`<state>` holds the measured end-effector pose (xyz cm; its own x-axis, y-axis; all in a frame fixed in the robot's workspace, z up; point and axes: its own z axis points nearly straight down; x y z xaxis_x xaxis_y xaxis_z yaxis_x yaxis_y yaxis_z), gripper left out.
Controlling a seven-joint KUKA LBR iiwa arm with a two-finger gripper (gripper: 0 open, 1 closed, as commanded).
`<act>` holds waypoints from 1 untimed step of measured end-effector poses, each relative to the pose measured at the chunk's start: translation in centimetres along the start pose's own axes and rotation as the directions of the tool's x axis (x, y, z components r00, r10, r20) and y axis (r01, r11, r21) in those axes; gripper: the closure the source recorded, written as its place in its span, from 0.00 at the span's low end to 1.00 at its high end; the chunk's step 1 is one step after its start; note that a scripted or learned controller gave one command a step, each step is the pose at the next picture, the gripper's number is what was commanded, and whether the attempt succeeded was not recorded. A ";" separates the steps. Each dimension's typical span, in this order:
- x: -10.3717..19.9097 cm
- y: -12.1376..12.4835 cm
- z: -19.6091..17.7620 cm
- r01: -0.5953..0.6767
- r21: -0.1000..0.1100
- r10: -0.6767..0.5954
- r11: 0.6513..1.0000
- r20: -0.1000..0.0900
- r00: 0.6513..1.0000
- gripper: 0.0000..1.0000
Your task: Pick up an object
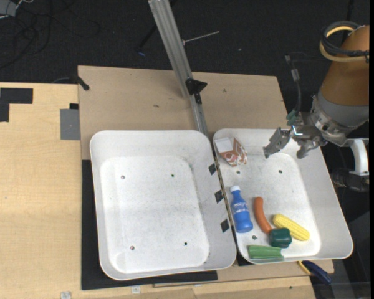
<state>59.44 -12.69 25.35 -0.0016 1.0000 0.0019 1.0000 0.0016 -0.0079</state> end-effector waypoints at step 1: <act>-0.1 0.1 -0.3 -0.002 -0.005 0.002 1.000 0.001 1.000 0.00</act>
<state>59.51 -12.74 25.62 0.0000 1.0000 0.0009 1.0000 0.0000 -0.0027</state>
